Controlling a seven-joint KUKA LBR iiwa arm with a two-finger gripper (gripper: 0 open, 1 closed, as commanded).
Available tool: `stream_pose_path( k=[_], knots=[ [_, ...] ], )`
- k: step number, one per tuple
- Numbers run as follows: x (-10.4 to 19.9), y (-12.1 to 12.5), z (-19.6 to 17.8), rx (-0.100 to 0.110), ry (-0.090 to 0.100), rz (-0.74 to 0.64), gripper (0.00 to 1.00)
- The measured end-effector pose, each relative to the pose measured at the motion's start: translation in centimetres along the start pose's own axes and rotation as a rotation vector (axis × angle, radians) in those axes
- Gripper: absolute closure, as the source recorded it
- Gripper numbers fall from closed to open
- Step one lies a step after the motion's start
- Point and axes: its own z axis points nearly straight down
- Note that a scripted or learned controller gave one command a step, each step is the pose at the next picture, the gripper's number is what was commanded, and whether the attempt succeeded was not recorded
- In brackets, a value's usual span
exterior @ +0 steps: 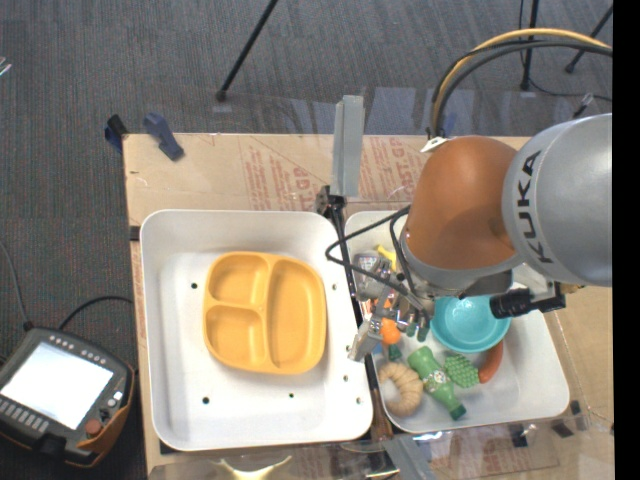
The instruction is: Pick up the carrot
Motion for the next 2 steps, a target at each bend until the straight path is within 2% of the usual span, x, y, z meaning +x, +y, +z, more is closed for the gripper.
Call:
stream_pose_path(
  k=[1, 2],
  knots=[
    [3.6, -3.8, 0.0, 0.002, 0.001, 0.083, 0.0],
    [1.6, -0.3, 0.0, 0.001, 0.0, 0.0, 0.0]
  ],
)
